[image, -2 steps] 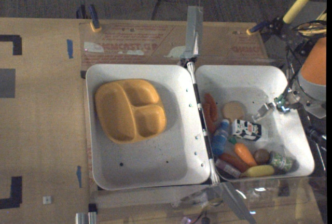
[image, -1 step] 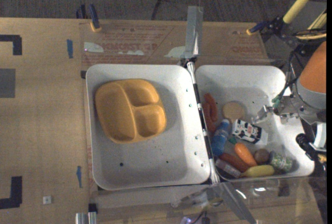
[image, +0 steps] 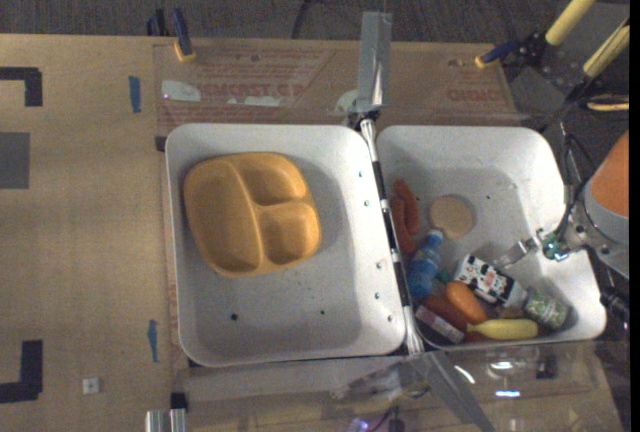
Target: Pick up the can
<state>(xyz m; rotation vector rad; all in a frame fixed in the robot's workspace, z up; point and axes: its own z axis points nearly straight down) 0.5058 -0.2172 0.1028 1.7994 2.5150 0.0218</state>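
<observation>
The can (image: 548, 310), small and green with a pale end, lies on its side in the front right corner of the right bin (image: 500, 160). A yellow banana (image: 505, 329) lies just left of it. My gripper (image: 522, 252) reaches in from the right and hangs over the bin's right side, a little up and left of the can, near a black-and-white patterned carton (image: 488, 280). Nothing shows in its grasp.
A blue bottle (image: 425, 265), an orange carrot (image: 462, 302), a red sausage (image: 403, 210), a tan disc (image: 451, 215) and a dark item (image: 436, 321) share the right bin. The left bin (image: 290, 320) holds a yellow divided plate (image: 252, 212).
</observation>
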